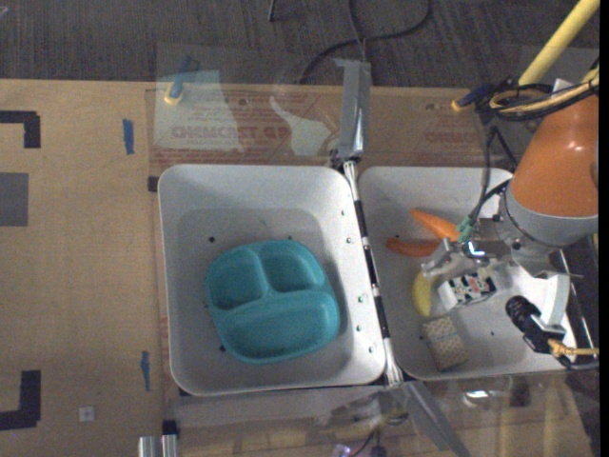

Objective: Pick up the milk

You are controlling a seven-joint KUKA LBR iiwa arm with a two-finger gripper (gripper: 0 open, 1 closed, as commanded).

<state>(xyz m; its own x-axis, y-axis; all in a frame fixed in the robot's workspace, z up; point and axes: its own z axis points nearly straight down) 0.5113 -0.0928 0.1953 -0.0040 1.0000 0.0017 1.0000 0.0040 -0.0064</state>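
The gripper (463,267) is hovering low in the right bin (381,198), over the milk (470,287); whether its jaws are open or closed, I cannot tell. The banana (422,294) and 2 carrots (430,234) are crowding it, risking a wrong or glancing grab.

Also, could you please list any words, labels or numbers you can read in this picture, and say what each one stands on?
Faint reddish print on the clear sheet taped to the bench above the bins: too blurred to read.
Black-and-white markings on the small carton, probably the milk, below the gripper in the right bin: too small to read.
Nothing else legible.
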